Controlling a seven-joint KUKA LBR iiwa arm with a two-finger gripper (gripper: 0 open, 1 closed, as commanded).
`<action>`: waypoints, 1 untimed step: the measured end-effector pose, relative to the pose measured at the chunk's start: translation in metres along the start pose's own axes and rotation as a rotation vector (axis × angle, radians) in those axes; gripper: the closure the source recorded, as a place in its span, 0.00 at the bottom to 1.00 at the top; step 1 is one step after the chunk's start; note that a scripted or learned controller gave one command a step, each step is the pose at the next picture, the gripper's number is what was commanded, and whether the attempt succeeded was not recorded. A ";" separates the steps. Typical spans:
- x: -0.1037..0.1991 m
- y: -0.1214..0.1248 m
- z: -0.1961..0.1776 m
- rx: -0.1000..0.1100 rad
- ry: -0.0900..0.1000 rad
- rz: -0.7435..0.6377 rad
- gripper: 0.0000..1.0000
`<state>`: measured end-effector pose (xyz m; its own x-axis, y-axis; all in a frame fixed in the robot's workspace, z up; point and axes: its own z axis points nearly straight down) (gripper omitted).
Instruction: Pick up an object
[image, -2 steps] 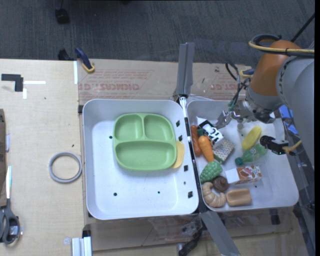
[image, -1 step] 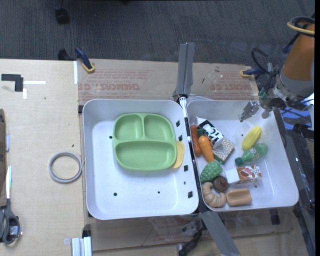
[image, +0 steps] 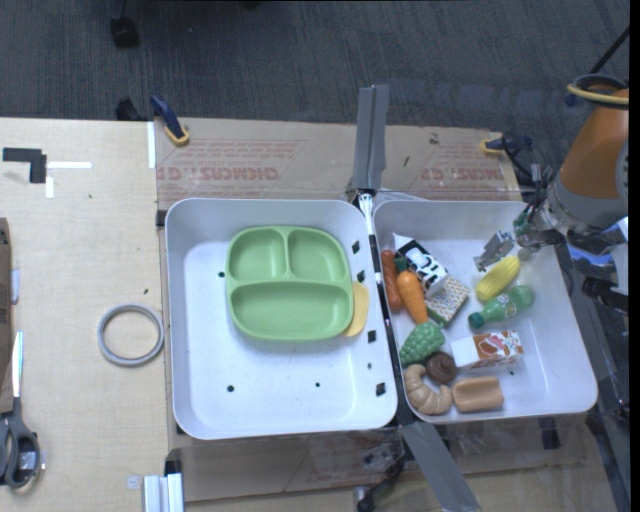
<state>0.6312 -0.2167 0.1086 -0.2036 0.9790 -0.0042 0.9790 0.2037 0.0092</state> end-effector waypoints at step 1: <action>-0.002 0.001 0.002 -0.015 -0.004 -0.008 0.00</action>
